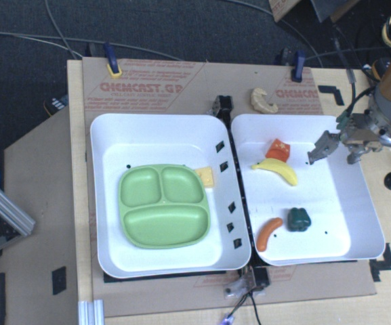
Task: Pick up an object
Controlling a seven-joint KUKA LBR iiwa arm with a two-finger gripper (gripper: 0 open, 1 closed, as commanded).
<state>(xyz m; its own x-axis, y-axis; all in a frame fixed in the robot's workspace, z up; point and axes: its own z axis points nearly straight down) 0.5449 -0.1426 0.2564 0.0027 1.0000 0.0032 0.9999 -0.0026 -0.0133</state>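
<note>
Gripper is hanging open and empty over the right bin's far-right side, so you're lining up left toward the banana.

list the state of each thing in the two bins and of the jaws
green divided plate: flat in the left bin, right way up
yellow block: beside the plate's upper right edge
banana: lying in the right bin, touching the red piece
red piece: just above the banana
orange sausage: lying near the front wall
dark green piece: right of the sausage
gripper: jaws apart, holding nothing, over the right bin
</note>
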